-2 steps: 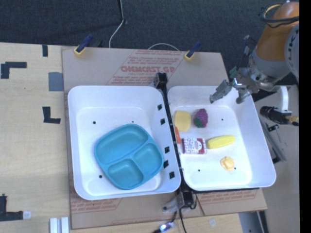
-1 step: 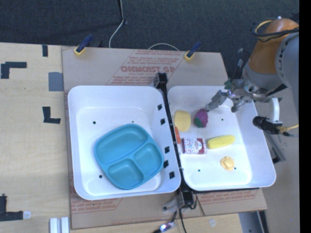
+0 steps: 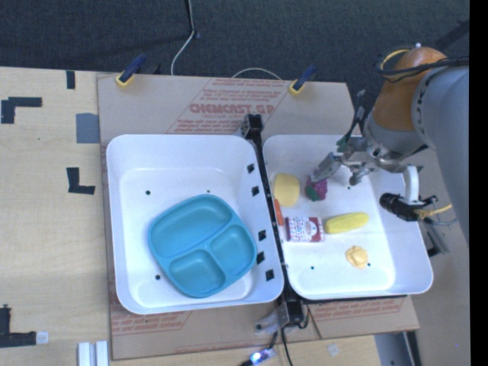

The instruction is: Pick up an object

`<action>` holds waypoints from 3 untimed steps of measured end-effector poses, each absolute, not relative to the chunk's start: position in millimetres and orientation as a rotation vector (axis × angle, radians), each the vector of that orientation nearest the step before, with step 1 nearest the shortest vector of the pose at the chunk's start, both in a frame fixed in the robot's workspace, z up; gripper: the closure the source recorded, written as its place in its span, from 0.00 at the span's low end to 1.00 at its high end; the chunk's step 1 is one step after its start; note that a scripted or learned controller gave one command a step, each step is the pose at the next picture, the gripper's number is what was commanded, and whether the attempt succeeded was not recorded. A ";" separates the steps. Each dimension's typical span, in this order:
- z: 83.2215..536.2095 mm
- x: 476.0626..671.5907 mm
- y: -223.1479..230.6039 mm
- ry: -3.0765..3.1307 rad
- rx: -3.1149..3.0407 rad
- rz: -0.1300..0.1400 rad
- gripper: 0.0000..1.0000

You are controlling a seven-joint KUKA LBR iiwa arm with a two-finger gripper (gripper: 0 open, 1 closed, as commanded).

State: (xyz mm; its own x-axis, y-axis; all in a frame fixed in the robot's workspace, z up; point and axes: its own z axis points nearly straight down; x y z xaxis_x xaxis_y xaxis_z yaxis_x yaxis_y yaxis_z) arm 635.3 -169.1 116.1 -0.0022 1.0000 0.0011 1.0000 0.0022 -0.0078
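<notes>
The tabletop (image 3: 46, 204) carries two white bins side by side, and the action is all in the right bin (image 3: 404, 280); the left bin (image 3: 122, 204) simply holds a blue divided plate (image 3: 202, 244). The arm (image 3: 427, 105) reaches in over the right bin's far corner, and its hand (image 3: 341, 171) hangs spread open, gripping nothing, one finger slanting down toward a small purple object (image 3: 318, 189). That purple piece looks like the target: it lies just below and inward of the hand, nearly touching the lower fingertip. To do this well, I'd say, the hand needs to centre over the purple piece so both fingers straddle it, then descend straight before closing; a skewed approach could nudge it into the yellow rounded piece (image 3: 287, 189) just beside it, toward the divider. Further from the hand, toward the bin's near side, lie the red-and-white packet (image 3: 303, 229), the corn cob (image 3: 346, 222), and smallest, a yellow bit (image 3: 357, 257).
</notes>
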 end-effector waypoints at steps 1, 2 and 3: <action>128.4 636.6 -168.7 -2.223 -2.214 0.005 1.00; 185.4 639.7 -176.8 -2.225 -2.221 -0.001 1.00; 237.0 641.0 -176.2 -2.226 -2.221 -0.002 1.00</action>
